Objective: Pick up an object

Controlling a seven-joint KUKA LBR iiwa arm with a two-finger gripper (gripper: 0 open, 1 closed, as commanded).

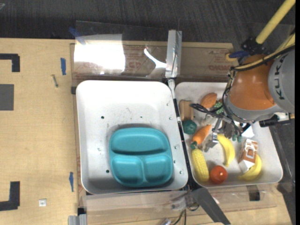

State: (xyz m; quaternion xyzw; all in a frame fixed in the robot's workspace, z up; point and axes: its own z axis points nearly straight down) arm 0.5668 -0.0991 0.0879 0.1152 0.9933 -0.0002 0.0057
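Two shallow white bins sit side by side on the bench. The left bin (89, 102) holds a teal divided plate (139, 156), lying flat toward the near side, with one long compartment at the far edge and two smaller ones in front. The right bin (276, 170) is crowded with toy food. A corn cob (200, 165) lies lengthwise near the bin's left wall, and a red tomato (218, 174) sits just beside its near end. One banana (228, 148) curves through the middle of the bin; a second banana (253, 169) lies near the front right corner, touching a small orange-and-white packet (248, 151). A carrot (202, 134) lies at a slant next to a dark teal round object (189, 126), and an orange bread-like piece (209, 100) rests toward the far side.

The arm, with its orange band (251, 92), reaches over the right bin from the right. The gripper (216, 136) hangs low among the food, between the carrot and the middle banana. Whether its jaws are released or clenched, I cannot tell, as the cluttered metal parts blur together.
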